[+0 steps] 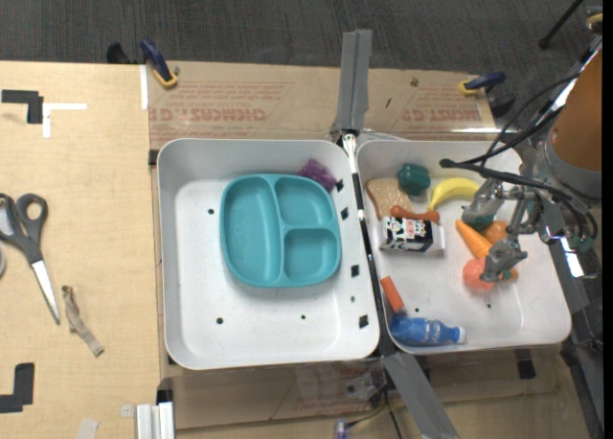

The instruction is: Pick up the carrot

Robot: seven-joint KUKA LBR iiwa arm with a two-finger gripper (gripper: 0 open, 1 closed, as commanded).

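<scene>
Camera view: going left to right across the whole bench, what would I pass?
Grey-handled steel scissors → teal divided plastic plate → black-and-white printed carton → curved yellow banana → orange carrot → the arm's metal gripper.

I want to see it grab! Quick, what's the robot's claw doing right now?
Gripper: low in the right bin, right over the carrot; whether it grips it cannot be told.
</scene>
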